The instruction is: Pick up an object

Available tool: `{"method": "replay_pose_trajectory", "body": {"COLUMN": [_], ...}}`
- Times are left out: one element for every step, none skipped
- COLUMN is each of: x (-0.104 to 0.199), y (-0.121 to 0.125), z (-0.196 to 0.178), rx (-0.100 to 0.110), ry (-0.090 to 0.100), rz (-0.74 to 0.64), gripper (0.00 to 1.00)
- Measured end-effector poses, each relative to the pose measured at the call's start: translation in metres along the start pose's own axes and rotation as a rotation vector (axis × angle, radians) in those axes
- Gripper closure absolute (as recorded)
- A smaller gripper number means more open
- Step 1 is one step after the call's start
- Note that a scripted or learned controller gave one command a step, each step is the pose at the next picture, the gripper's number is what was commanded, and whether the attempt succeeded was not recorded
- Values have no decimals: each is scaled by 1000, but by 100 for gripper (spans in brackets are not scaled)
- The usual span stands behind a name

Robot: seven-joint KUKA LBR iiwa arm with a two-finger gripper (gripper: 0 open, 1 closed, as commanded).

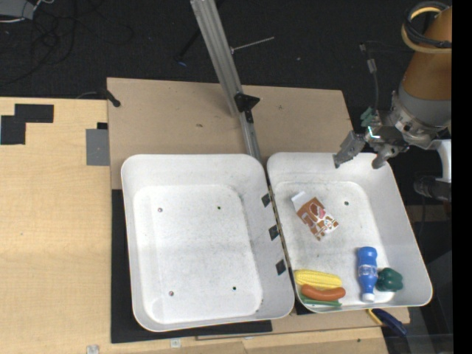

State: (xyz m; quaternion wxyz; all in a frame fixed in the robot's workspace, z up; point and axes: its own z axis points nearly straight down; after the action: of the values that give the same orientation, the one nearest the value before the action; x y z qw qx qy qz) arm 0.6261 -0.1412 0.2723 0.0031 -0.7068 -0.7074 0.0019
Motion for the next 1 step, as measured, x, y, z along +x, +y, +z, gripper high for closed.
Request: {"method": "replay_pose_trajectory", "body": {"x": [0], "y": [1], "z": [-3], "rx": [-4], "ry": [-1], "rz": [-1], "gripper": [0]}}
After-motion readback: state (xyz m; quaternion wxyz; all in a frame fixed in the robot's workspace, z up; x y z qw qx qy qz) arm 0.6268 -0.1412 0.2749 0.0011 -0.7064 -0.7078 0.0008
